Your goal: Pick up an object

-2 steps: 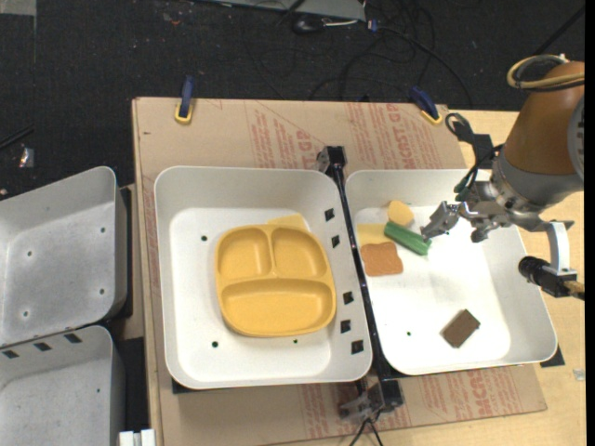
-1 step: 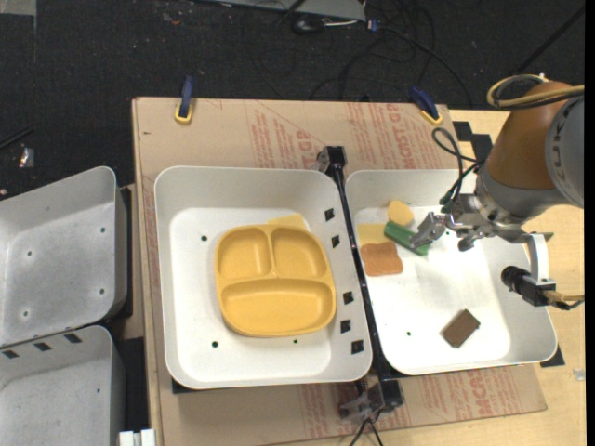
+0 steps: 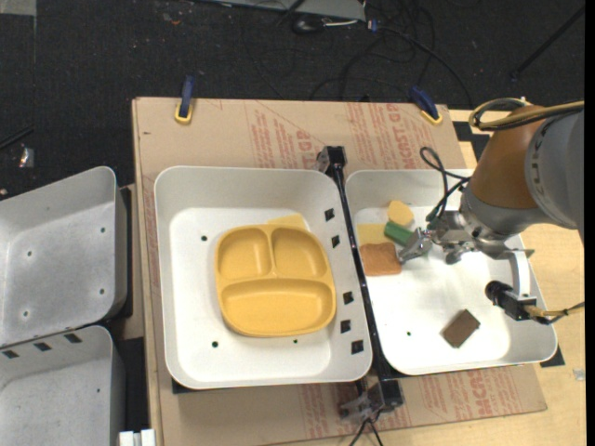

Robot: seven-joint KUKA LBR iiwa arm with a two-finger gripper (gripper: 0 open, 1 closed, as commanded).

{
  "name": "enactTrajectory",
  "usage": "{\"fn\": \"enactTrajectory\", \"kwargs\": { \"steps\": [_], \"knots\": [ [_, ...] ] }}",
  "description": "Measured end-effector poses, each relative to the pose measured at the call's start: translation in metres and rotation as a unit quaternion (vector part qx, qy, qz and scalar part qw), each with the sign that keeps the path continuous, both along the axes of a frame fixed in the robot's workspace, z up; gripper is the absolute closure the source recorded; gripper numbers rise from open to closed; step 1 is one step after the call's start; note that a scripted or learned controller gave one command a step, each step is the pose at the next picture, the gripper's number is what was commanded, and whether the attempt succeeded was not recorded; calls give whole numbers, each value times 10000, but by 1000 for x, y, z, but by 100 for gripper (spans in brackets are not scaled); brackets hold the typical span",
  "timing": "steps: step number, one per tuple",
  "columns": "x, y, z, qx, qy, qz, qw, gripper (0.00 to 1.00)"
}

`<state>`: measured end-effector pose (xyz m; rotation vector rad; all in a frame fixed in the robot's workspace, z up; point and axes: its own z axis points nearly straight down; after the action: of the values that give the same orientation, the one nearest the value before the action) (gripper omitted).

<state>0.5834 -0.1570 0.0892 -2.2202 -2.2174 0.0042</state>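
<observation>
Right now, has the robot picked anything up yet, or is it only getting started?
Nothing looks lifted yet. The hand is low in the right bin, right by the green piece and tan block; whether it grips either is unclear. The brown block lies untouched. Grasping and lifting remain.

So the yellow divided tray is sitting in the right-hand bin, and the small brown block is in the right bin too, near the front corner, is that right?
Not quite. The camera view shows the yellow divided tray in the left bin, not the right one. The rest stands: the small brown block lies in the right bin, near its front corner.
</observation>
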Motion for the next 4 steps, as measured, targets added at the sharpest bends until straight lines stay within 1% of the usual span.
{"fn": "enactTrajectory", "kwargs": {
  "steps": [1, 2, 3, 4],
  "knots": [
    [2, 0, 13, -7, -26, 0, 10000, 100],
    [3, -5, 76, -14, -54, 8, 10000, 100],
    [9, 5, 129, -12, -56, 26, 10000, 100],
    [10, 5, 152, -9, -41, 20, 10000, 100]
  ]
}}
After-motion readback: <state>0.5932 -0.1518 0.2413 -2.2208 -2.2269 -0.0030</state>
